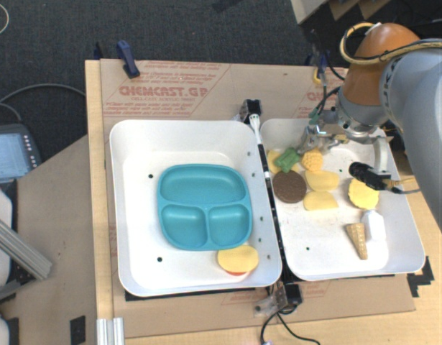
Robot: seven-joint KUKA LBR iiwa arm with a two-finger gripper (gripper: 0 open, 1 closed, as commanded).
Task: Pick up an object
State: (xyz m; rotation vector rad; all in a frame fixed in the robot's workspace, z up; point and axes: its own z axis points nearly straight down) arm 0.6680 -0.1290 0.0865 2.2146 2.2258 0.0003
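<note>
In the camera view, the claw (pixel 323 139) hangs low over the far end of the right shallow white plastic bin (pixel 400 261), its tips lost among cables and wrist hardware, so how wide it stands, or whether it has anything, cannot be told. Directly beneath and just nearer sits a crowded cluster: a knobbly yellow toy corn cob (pixel 313 162), a green leafy toy piece (pixel 286 159) to its left, a brown round cookie-like disc (pixel 289 187) and pale yellow wedges (pixel 321 190). Packed this tightly, a descent risks nudging neighbours, pinching two pieces, or slipping off the rounded corn. The bin's wall beside it could also block a clean closing.
</note>
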